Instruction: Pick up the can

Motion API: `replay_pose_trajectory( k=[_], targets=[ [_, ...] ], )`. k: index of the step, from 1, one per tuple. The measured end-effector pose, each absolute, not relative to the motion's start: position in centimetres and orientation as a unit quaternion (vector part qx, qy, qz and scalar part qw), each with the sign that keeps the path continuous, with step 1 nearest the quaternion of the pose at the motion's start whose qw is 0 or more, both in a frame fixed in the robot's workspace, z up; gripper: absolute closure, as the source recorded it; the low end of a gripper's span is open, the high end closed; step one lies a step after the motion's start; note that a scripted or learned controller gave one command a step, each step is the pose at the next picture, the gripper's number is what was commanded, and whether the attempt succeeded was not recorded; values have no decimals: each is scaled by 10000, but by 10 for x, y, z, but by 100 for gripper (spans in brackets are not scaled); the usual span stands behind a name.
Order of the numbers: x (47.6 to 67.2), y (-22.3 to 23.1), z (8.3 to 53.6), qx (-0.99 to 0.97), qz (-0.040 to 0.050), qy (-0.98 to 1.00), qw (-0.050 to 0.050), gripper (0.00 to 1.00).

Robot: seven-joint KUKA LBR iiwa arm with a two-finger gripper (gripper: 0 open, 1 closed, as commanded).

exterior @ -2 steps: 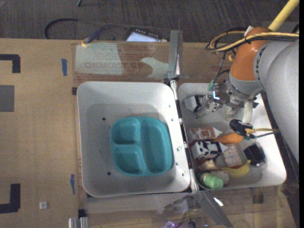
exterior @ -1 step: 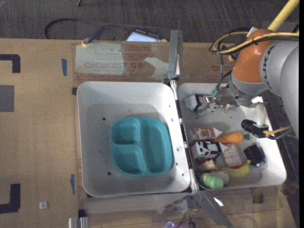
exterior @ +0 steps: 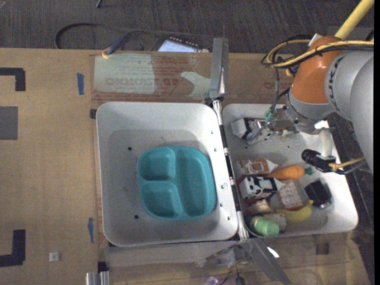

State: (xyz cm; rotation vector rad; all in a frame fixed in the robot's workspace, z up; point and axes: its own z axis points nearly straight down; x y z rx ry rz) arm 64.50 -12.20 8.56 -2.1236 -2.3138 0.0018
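2 white bins on a brown desk, can low in the right one

1 brown desk (exterior: 47, 177) fills most of the view, with black marks along its left edge and short strips of blue tape (exterior: 80, 83) on it. Dark carpeted floor (exterior: 249, 10) runs along the top, with a black cable (exterior: 74, 31) looped on it. A clear plastic sheet (exterior: 151, 76) lies flat on the desk just above the left bin.

The left bin (exterior: 113, 129) holds 1 teal tray (exterior: 176, 181) with 3 compartments, lying flat near the bin's middle.

The right bin (exterior: 341, 215) is crowded. A small black-and-white carton (exterior: 244, 127) lies in its upper left corner. Lower down are a cow-patterned carton (exterior: 256, 186), an orange carrot (exterior: 289, 172) lying across the middle, a yellow banana (exterior: 300, 212) and a black object (exterior: 317, 192) to the right.

The can (exterior: 264, 225), green, lies on its side against the bin's lower wall, left of the banana and below the cow-patterned carton. Its long axis runs roughly left to right; which end is the top is too blurred to tell.

The grey arm (exterior: 350, 85) with its orange band reaches in from the right. Its hand (exterior: 267, 125) hangs over the bin's upper part, just beside the black-and-white carton and well apart from the can. Whether the hand is wide or narrow cannot be told.
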Motion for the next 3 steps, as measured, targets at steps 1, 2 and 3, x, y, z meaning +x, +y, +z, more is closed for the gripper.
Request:
replay_pose_trajectory(
  k=[1,2,3],
  targets=[
    [643,-127,86,-6650,-1,-7468,4,0],
    [658,-116,86,-6521,173,-7579,69,0],
    [657,-113,95,-6511,185,-7587,114,100]
  ],
)
